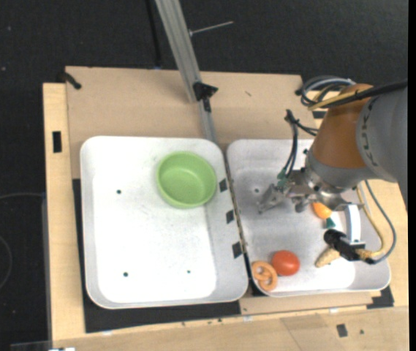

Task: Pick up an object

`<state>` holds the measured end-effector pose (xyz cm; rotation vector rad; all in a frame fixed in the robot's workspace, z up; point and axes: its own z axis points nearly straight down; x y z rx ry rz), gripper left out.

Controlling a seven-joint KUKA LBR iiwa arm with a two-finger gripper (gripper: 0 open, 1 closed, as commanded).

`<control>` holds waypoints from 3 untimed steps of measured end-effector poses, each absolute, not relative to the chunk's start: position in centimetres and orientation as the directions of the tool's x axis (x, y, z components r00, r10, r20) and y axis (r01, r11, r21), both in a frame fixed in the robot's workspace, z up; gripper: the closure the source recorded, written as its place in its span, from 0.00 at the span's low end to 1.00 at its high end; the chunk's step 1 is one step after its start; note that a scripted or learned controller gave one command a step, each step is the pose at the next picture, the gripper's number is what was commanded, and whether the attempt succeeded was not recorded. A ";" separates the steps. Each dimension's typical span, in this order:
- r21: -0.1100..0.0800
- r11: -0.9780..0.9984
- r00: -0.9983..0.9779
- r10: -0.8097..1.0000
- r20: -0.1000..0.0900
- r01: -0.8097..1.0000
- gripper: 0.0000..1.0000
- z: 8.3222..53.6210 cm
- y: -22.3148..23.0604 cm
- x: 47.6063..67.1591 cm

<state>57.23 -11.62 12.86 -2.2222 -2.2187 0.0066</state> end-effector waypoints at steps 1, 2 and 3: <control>0.004 -0.009 0.009 1.000 0.001 1.000 1.00 14.2 -11.6 57.5; 0.005 -0.003 0.003 1.000 -0.001 1.000 1.00 18.6 -12.0 57.8; 0.005 0.003 -0.003 1.000 -0.002 1.000 1.00 24.7 -12.1 58.4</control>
